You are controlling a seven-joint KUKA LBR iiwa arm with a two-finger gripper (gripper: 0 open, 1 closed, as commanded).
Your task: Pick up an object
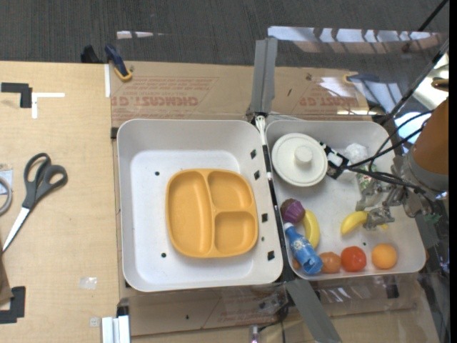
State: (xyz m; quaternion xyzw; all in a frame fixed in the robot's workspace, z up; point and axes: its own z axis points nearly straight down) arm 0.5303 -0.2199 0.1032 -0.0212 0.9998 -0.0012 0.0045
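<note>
Closest to the lens is my own wrist [434,148], orange-banded, coming in over the three o'clock rim of the right bin [407,131]. Below it the jaws hang low among cables and metal clutter, and I cannot tell whether they are spread or pressed together; nothing visibly sits between them.

The thing I judge to be my target, a short yellow banana [353,222], lies just beside the jaws at their nine o'clock, on the bin floor. At six o'clock sits an orange [384,256], with a tomato [353,259] at seven. Further out toward nine are a second banana [312,229], a purple fruit [291,210] and a blue bottle [303,247]. A white lid [300,158] rests at ten o'clock.

My worry is the offset. If I close where I am, I could catch only the banana's tip, and its curved, smooth skin would likely squirt out toward nine o'clock. Pressing down off-centre might instead spin it, or nudge the round orange so it rolls along the six o'clock wall. The cables near the jaws could also snag as I lift.
</note>
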